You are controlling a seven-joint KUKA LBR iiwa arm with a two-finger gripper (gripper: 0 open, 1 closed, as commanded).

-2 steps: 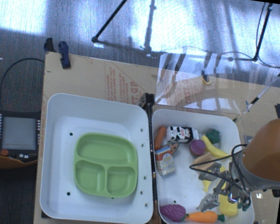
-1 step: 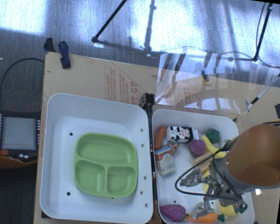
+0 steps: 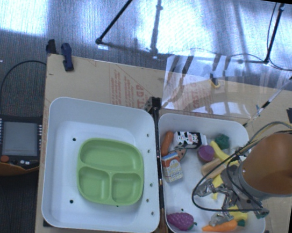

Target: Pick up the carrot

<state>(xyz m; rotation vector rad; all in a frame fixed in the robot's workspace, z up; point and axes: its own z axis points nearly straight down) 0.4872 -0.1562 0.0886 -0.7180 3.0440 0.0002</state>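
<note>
The fingers of the gripper (image 3: 225, 213) were seen low in the right-hand shallow white bin (image 3: 199, 121), just above the small orange toy carrot with green top (image 3: 223, 226); whether they were spread or closed could not be told. The carrot lay unlifted near the front wall, its long axis roughly left-right, tip leftward. Grasping and lifting remained.

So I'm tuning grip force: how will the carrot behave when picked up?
The carrot looks like a smooth, glossy toy, so probably stiff and light. Its tapered, rounded body may slip or roll between the gripper fingers. Lying near the right bin's front wall, it could jam if pushed.
</note>
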